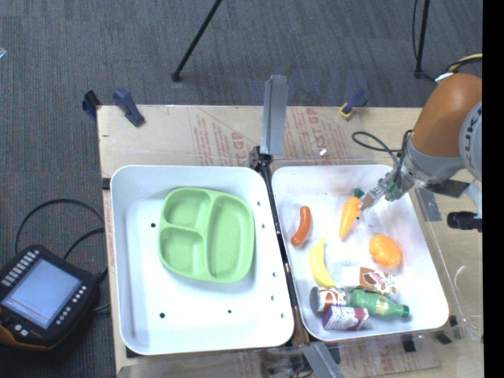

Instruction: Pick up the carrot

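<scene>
Two white bins sit side by side on the bench. The left bin point(134, 305) holds a green divided plate point(209, 235). The right bin point(417, 235) is crowded: the carrot point(349, 217) lies in its upper middle, tilted, green top pointing up and to the right. A hot dog point(301, 226) lies to the carrot's left, a banana point(318, 264) below it, and an orange pepper point(385, 250) to the lower right. A green bottle point(379, 303) and small cartons point(346, 309) cluster near the front wall. The gripper point(373, 198) hangs just beside the carrot's green top; whether its fingers are spread or closed, I cannot tell from here.
</scene>
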You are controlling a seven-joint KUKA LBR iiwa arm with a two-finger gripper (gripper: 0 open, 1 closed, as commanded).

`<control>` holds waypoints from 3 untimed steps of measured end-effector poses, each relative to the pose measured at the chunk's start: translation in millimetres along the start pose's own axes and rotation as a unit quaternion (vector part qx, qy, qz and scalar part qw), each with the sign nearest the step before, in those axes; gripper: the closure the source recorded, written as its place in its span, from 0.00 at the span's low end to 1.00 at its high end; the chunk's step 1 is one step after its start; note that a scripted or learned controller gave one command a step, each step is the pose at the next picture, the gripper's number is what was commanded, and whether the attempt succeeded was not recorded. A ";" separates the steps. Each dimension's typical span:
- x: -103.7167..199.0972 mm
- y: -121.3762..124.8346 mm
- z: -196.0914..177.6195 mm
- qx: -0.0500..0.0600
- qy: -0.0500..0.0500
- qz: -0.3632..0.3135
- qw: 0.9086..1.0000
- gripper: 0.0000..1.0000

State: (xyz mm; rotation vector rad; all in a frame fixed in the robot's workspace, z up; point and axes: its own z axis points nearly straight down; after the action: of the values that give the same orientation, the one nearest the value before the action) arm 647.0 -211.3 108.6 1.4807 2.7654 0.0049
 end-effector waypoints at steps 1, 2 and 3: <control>-0.1 -0.2 0.1 0.000 0.000 0.000 1.000 0.00; 20.1 10.3 21.2 0.002 0.002 -0.050 0.999 0.00; 61.2 -8.5 22.0 0.003 0.003 0.113 0.994 0.00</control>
State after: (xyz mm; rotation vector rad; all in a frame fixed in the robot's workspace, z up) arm 606.2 -165.0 86.4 1.7877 2.5876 0.0001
